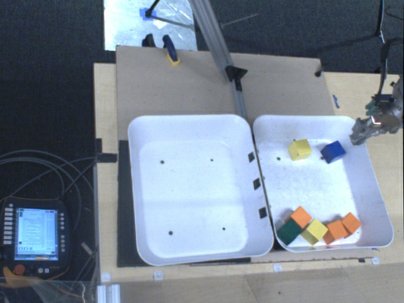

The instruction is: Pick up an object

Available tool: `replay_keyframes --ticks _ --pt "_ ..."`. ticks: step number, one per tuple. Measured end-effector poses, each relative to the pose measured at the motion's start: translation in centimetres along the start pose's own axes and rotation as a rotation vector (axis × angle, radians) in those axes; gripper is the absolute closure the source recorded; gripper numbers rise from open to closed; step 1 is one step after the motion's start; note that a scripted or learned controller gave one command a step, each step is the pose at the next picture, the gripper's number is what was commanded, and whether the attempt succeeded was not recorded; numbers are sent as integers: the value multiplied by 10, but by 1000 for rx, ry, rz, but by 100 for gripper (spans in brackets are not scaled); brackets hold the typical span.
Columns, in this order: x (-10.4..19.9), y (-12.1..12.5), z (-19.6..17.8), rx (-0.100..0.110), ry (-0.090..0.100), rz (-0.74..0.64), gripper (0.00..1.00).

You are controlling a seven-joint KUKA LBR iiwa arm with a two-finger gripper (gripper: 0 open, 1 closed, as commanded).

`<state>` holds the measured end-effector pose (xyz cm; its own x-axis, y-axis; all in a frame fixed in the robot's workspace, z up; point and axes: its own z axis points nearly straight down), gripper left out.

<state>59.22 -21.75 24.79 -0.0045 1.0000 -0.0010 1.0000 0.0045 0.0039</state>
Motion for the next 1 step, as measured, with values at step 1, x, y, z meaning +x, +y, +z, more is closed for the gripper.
replay_keyframes --ticks 1 --pt "44 11 1 2 2 -5 100"
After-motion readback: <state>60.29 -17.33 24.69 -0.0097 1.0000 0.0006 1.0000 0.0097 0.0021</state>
